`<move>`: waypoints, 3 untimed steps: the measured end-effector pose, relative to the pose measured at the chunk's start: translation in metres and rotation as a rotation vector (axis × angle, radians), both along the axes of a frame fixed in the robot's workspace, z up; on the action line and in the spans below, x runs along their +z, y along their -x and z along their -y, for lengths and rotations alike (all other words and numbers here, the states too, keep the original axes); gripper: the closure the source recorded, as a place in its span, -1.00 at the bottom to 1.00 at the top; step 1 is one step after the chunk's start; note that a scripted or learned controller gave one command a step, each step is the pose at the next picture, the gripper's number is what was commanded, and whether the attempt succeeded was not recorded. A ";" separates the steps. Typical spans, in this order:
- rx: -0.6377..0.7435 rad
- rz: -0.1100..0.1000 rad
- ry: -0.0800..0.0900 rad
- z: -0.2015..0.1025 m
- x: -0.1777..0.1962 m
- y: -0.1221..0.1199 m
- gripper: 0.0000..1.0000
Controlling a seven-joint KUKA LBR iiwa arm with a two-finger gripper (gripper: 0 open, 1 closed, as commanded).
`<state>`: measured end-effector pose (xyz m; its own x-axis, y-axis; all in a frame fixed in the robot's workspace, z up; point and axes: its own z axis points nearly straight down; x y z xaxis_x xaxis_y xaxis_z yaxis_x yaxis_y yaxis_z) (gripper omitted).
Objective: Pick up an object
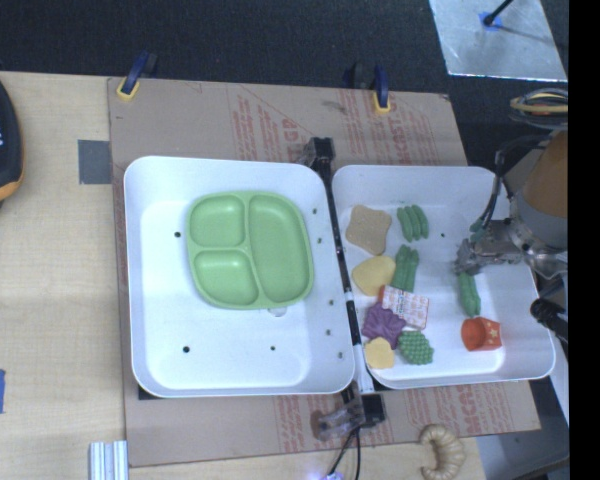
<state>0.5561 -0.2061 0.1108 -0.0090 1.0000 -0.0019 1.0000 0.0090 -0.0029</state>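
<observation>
The right bin (440,373) holds several toy foods: a tan bread slice (368,229), a green pea pod (412,221), a second green pod (406,266), a yellow piece (373,273), a red-and-white packet (407,307), purple grapes (382,322), a green broccoli (415,346), a small yellow piece (379,353), a red pepper (480,333) and a slim green vegetable (468,294). My gripper (477,258) is low at the right side of this bin, just above the upper end of the slim green vegetable. The arm's grey body and orange band rise to its right.
The left bin (160,358) carries a green divided plate (250,249). Both bins sit on a cardboard sheet clamped at the back. A pendant lies at the far left edge of the bench. A tan curled object (443,451) lies in front of the right bin.
</observation>
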 end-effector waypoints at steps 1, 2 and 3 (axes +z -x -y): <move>-0.006 -0.004 -0.004 -0.017 0.043 0.084 1.00; -0.002 0.012 0.001 -0.018 0.121 0.028 1.00; -0.005 0.000 -0.002 -0.018 0.116 0.032 -1.00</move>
<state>0.5245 -0.1881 0.2267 -0.0040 1.0000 0.0000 1.0000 0.0040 -0.0023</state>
